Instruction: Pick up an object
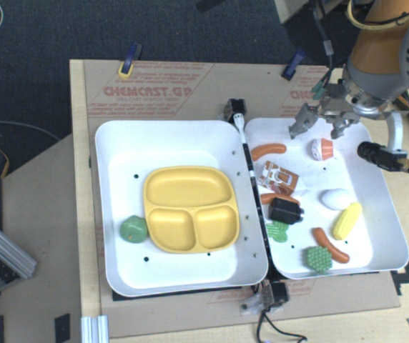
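Observation:
My gripper point(321, 126) hovers over the far edge of the right bin point(394, 224), its fingers spread open with nothing between them. Just below it lies a small red and white piece point(322, 148). To its left rests an orange sausage point(269, 150). Nearer the bin's middle are a brown snack packet point(277, 179), a black block point(285, 211), a white egg point(334, 199) and a yellow corn cob point(347, 221). At the near end sit a second sausage point(331, 244), a green knobbly ball point(319, 259) and a small green piece point(277, 231).
The left bin point(111, 184) holds a yellow divided plate point(190, 208) and a green ball point(134, 229) beside it. A black divider clip point(237, 109) stands between the bins at the far side. Brown cardboard surrounds both bins.

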Available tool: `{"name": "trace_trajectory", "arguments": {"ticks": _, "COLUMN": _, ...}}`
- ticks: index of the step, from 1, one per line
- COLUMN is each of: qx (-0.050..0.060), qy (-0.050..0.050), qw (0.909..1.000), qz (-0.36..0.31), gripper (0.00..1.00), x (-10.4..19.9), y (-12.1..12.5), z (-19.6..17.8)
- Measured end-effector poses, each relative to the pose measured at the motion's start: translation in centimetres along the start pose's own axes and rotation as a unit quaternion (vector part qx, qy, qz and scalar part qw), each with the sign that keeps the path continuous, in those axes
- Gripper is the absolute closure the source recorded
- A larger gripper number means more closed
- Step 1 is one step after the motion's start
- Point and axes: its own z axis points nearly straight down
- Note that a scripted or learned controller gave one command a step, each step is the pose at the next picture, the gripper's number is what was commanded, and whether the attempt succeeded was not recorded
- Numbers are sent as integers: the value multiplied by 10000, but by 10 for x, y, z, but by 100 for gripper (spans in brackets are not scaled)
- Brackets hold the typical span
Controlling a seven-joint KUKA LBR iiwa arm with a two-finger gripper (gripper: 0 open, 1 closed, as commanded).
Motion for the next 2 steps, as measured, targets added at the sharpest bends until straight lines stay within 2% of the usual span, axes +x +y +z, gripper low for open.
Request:
{"name": "trace_trajectory", "arguments": {"ticks": 1, "qx": -73, "qy": -9, "qw": 10000, "qz": -12, "gripper": 0, "x": 0, "y": 3, "z": -9}}
{"name": "trace_trajectory", "arguments": {"ticks": 2, "qx": -33, "qy": -6, "qw": 10000, "qz": -4, "gripper": 0, "x": -9, "y": 6, "z": 46}}
